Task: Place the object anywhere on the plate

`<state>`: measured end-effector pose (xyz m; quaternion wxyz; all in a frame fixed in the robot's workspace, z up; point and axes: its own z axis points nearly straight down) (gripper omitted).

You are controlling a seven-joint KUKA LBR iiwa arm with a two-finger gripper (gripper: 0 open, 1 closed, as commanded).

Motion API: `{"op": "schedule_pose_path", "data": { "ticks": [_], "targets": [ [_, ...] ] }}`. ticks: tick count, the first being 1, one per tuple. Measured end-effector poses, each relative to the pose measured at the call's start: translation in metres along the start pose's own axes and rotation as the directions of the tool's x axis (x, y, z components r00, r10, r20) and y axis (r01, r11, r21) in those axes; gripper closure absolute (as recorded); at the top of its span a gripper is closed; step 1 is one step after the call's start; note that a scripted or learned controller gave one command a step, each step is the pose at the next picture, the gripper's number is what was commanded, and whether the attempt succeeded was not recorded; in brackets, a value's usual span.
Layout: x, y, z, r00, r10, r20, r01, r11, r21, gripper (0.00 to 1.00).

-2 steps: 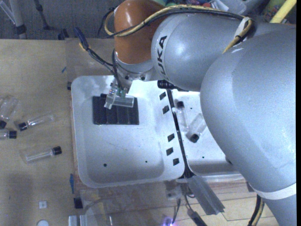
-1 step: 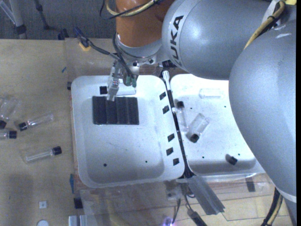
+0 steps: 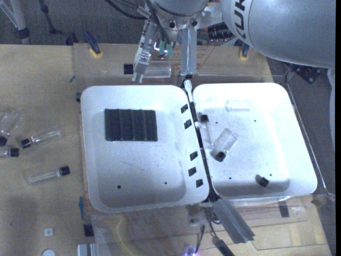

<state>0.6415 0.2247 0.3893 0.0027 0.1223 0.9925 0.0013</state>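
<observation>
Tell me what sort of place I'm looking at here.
Likely a robotics lab test bench: two white bins side by side, a grey robot arm reaching over them, and clear vials with black caps lying loose on the wooden bench.

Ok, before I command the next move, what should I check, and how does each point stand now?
1. Black ribbed rectangular plate lies flat in the left white bin: ok.
2. Plate's top is free of other items: ok.
3. Tool is over the plate: not ok; it hangs by the bins' far edge.
4. Object is held in the tool: cannot tell.
5. Clear black-capped vials lie within the right white bin: ok.
</observation>
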Motion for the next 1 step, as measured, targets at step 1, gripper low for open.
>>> {"op": "schedule_pose_path", "data": {
  "ticks": [1],
  "targets": [
    [0.0224, -0.0053, 0.0045, 0.912, 0.409, -0.004, -0.409, 0.912, 0.007, 1.0]
  ]
}}
